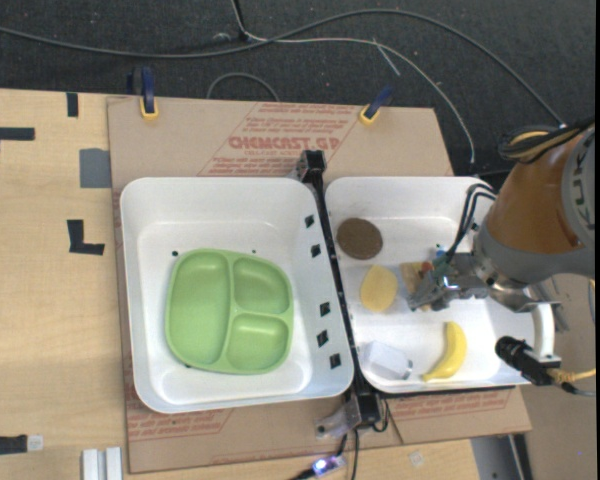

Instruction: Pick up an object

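Though near end effector (427,288), banana (448,352) apart.

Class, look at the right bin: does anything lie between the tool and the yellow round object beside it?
Nothing visible does. The tool sits just right of the yellow round object, with bare bin floor between them.

Banana (448,351), yellow disc (379,289) and brown disc (359,238) crowd the right bin (400,194).
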